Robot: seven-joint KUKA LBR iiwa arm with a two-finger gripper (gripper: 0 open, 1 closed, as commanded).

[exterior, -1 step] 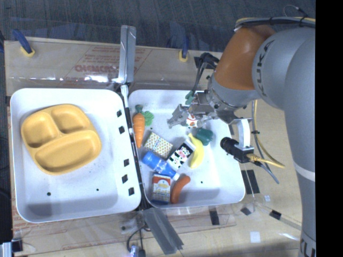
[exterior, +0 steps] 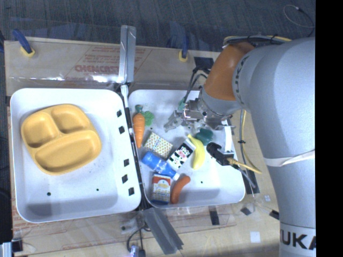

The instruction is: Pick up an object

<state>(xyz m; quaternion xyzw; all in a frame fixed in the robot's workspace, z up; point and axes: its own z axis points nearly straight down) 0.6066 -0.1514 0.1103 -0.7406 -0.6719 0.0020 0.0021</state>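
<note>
Where my gripper (exterior: 180, 119) stands: low in the right bin (exterior: 228, 196), near its back wall, over bare floor between the carrot (exterior: 139, 128) and the teal piece (exterior: 204, 136).
Gripper state: I cannot tell whether it is spread or pressed together; nothing is visibly pinched in it.
Task object: none is taken yet. The candidates all lie in the right bin; nearest are the teal piece, the banana (exterior: 197, 154) and the cow-patterned block (exterior: 181, 154).
Risk, empty closure: a straight descent from here would probably meet bare floor.
Risk, crowding: the cow-patterned block, banana, checkered block (exterior: 157, 143) and blue packet (exterior: 159, 165) lie touching or nearly so; a grasp may shove a neighbour or catch two.
Risk, slip: the banana and sausage (exterior: 180, 188) are rounded and may roll out of a pinch.
Hidden: my wrist covers the bin's back right corner and part of the teal piece.
Hard to make out: what the teal piece and blue packet are.
</note>
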